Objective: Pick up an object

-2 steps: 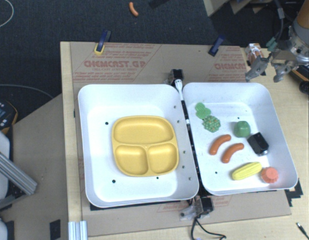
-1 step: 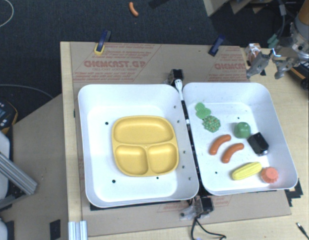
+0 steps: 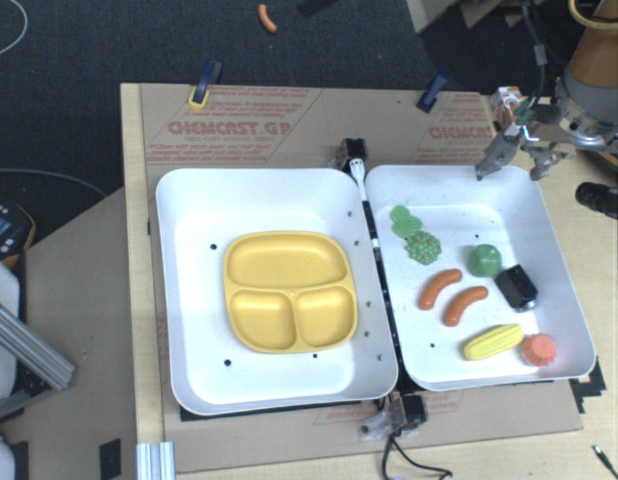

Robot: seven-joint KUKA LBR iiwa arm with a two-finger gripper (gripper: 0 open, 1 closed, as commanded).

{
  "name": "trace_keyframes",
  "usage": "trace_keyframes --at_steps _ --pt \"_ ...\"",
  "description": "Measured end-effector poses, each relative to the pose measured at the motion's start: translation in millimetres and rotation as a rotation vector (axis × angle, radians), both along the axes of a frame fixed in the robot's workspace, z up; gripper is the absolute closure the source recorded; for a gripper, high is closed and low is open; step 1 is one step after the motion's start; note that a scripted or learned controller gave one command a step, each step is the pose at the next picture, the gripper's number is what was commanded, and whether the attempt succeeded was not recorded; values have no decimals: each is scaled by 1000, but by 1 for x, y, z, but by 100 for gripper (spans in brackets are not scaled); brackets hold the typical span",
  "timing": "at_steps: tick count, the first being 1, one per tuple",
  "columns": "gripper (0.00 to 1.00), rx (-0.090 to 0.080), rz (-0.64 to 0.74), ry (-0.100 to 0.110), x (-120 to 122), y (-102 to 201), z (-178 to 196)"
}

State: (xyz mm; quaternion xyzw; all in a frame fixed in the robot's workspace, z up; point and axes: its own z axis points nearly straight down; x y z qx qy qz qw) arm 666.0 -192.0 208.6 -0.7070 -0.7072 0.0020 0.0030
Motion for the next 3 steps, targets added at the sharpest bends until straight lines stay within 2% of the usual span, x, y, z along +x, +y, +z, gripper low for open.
trace_keyframes --at_steps 2,3 --pt "0 1 0 0 -17 5 -105" --pt "0 0 2 -2 -17 7 -125"
